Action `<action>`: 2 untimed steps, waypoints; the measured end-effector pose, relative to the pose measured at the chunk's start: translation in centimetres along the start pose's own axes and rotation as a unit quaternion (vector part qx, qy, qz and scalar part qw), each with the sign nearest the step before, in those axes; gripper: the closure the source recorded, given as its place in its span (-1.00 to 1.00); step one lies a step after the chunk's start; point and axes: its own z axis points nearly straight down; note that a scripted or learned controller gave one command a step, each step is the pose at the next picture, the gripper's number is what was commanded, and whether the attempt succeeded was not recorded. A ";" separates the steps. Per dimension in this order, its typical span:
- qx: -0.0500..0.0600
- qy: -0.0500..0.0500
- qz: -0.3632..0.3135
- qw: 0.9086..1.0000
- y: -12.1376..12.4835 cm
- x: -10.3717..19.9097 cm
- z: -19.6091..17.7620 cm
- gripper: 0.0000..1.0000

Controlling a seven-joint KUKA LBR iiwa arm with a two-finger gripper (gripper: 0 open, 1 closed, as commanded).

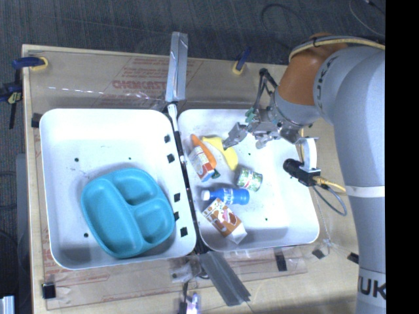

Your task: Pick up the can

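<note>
- Bench: carries 2 white bins side by side, with a grey bar along the seam between them.
- Left bin: holds 1 blue tray with 3 compartments, lying toward the near right of the bin.
- Right bin: holds 5 items clustered in its left half.
- Carton: orange and white, nearest the seam, touching the yellow object just to its right.
- Bottle: blue with a white cap, lying on its side, cap toward the seam.
- Box: brown and white, just in front of the bottle.
- Can: green and silver, on its side near the bin's middle, touching the bottle's right end; free of the hand.
- Hand: above the yellow object, behind the can; whether open or closed cannot be told.
- Arm: grey with an orange band, reaching in from the right.
</note>
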 end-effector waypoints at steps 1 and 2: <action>0.000 0.000 -0.022 1.000 -6.0 -0.9 5.8 -1.00; 0.000 -0.001 -0.024 1.000 -6.0 -0.9 4.8 1.00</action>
